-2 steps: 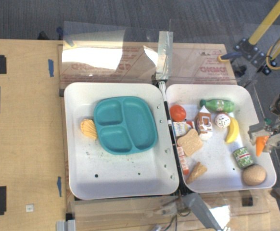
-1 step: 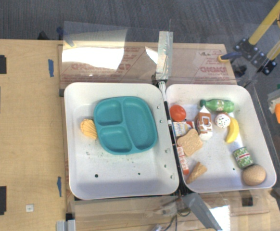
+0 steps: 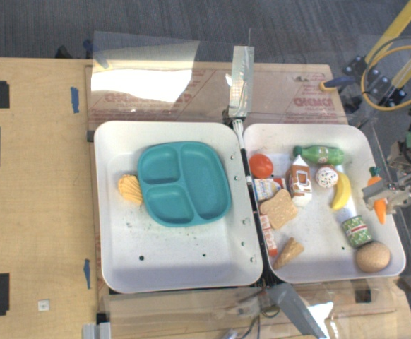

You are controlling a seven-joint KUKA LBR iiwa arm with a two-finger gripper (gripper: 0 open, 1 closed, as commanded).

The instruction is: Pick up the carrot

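Orange carrot [image 3: 380, 208] sits gripped in the pincer [image 3: 383, 198] over the right bin's [image 3: 317, 274] edge.

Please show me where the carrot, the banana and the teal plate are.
carrot [image 3: 380, 209]: camera view, on its orange body.
banana [image 3: 342, 192]: camera view, middle of its curve.
teal plate [image 3: 184, 183]: camera view, on a divider ridge.

Two shallow white bins side by side: left bin [image 3: 114, 260], right bin [image 3: 311, 260]. In the left, one teal divided plate [image 3: 184, 183] and one tan shell-shaped piece [image 3: 130, 188]. In the right, one tomato [image 3: 260, 165], one banana [image 3: 342, 192], one green bottle [image 3: 320, 154], one slice of bread [image 3: 279, 209], one small carton [image 3: 300, 181], one carrot [image 3: 379, 207] at the right rim.
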